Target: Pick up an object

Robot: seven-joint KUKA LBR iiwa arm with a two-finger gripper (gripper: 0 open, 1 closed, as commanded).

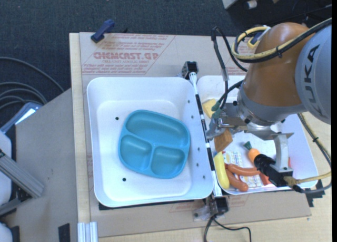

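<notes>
Tool (220,126) low in right bin (308,146), brown piece (224,141) just beneath; finger state: cannot tell.

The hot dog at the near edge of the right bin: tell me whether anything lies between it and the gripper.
Nothing visible lies across the hot dog; its top is bare. The gripper sits up and left of it, low by the bins' divider, with a brown piece just under it. A carrot lies close beside the hot dog.
</notes>
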